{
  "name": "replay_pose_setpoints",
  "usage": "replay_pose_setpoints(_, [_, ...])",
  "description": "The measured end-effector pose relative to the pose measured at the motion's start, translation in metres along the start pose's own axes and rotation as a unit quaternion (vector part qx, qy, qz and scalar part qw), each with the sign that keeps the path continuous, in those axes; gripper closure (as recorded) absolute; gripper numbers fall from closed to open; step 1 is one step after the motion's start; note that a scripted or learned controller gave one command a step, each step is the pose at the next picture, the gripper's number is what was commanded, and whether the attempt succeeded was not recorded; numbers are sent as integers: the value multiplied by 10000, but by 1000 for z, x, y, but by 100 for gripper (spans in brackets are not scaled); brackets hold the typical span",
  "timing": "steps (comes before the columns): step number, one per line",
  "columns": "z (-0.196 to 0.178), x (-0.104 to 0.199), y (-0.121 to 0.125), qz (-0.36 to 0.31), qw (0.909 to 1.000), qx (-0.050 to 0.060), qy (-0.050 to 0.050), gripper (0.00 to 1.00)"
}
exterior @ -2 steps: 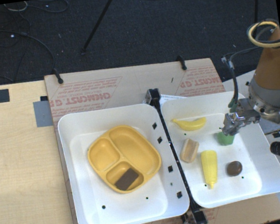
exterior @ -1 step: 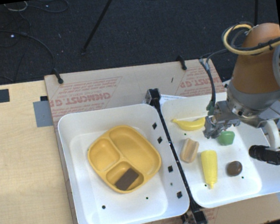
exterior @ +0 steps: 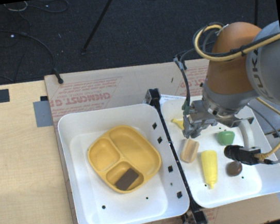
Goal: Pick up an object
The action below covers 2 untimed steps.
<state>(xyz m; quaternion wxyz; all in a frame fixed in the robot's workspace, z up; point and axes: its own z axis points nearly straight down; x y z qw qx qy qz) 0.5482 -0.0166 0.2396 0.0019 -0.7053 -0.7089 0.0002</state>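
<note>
Two shallow white bins sit side by side on a pale wooden worktop point(exterior: 19, 179), over a sheet of printed cardboard point(exterior: 100, 91). The grey arm point(exterior: 232, 69), orange at the wrist, reaches in from the right and hangs over the right bin point(exterior: 255, 186), its jaws low over the bin's upper left part. Whether the jaws are open or closed cannot be told from this angle, and nothing can be seen between them.

Five small things lie loose on the right bin's floor. A tan stubby cylinder point(exterior: 189, 150) lies just below the jaws in the view, tilted, close to the wall that the two bins share. A small yellow piece point(exterior: 177, 123) lies just left of the jaws. A yellow corn cob point(exterior: 210, 167) lies lengthwise beside the tan cylinder, nearer the bin's front edge. A green piece point(exterior: 226, 136) lies to the right of the jaws, and a brown round thing point(exterior: 234, 168) sits below it, near the corn cob.

The left bin point(exterior: 70, 171) holds a yellow divided plate point(exterior: 134, 146), turned at a slant. A dark brown block point(exterior: 127, 178) lies in the plate's small front compartment.
</note>
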Motion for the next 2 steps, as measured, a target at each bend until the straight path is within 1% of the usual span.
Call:
replay_pose_setpoints(1, [12, 60, 2, 0, 10000, 16, -1, 100])
replay_pose_setpoints(2, [8, 121, 7, -4, 10000, 5, -2, 100])
